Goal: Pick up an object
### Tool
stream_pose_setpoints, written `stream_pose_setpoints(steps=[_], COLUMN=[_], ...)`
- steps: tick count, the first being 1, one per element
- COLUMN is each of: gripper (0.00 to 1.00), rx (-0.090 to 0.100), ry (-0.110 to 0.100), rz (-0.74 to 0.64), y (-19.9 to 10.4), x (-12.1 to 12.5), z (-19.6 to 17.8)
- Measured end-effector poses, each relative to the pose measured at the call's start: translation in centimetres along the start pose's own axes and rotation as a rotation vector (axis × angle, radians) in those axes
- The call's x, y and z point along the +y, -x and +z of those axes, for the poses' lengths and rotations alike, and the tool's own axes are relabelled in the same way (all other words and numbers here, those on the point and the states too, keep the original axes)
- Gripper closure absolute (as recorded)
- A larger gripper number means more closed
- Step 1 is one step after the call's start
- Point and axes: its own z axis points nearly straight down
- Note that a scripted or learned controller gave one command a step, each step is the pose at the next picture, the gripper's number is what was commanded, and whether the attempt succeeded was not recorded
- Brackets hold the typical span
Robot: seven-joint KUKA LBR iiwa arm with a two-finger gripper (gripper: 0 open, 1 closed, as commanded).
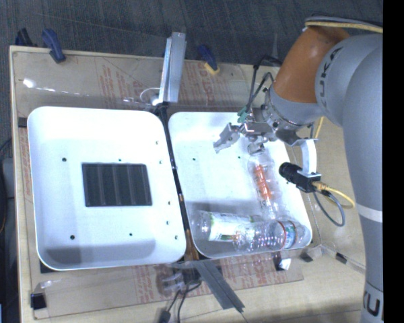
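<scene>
My gripper [239, 142] hangs over the upper middle of the right bin [195, 133], its fingers [223, 141] spread apart with nothing between them. Just below and right of it lies a clear plastic bottle with an orange label [264, 180], pointing down the bin's right side. A larger clear bottle with a green and white label [246, 231] lies crosswise along the bin's front wall. The gripper touches neither bottle.
The left bin [54, 140] holds a dark ribbed rectangular pad [116, 184]. A grey metal post [172, 66] rises between the bins at the back. Blue clamps [52, 44] grip the bench's far edge. Cables trail at the right of the right bin.
</scene>
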Motion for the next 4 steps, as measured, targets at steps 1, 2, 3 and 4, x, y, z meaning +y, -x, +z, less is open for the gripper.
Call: stream_pose_setpoints(steps=[1, 2, 3, 4], gripper=[0.0, 0.0, 0.0, 0.0], rx=[0.001, -0.002, 0.001, -0.002], ry=[0.001, 0.004, 0.0, 0.005], rz=[-0.069, -0.151, 0.043, -0.103], y=[4.7, 4.6, 4.6, 4.5], x=[-2.4, 1.9, -7.1, -7.2], z=[-1.4, 2.2, 8.7, 4.2])
